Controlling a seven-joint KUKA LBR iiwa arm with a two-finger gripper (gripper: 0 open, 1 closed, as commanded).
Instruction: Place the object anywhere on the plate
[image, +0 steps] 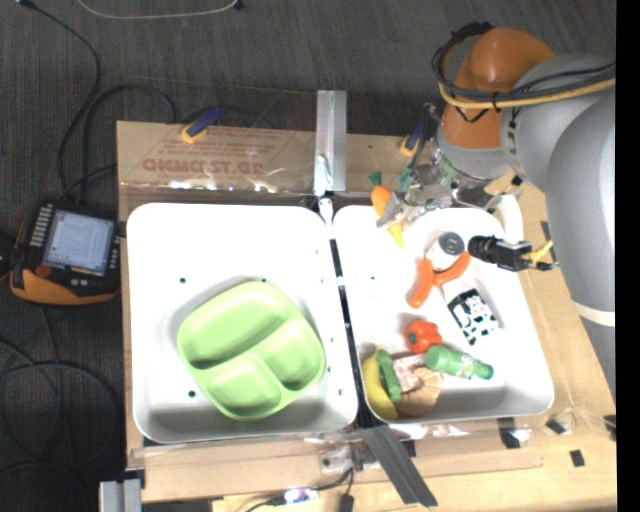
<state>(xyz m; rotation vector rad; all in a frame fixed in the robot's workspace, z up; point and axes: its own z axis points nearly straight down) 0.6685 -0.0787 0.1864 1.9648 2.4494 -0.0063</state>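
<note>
A light green divided plate (250, 345) lies in the left bin (160, 240), with nothing on it. My gripper (408, 205) hangs over the far left corner of the right bin (530, 370), close to the rim. A small orange piece (380, 197) and a yellow bit (396, 235) show right at the gripper's tip; whether either is held is unclear. Further toward the front of the right bin lie an orange carrot (421, 283), a red pepper (422, 332), a green bottle (456, 362) and a banana (374, 386).
The right bin also has a grey disc on a white and orange piece (450, 246), a black-and-white card (472, 310) and a brown packet (418, 384). A raised divider (338, 290) separates the bins. A handheld pendant (68, 250) lies left of the bench.
</note>
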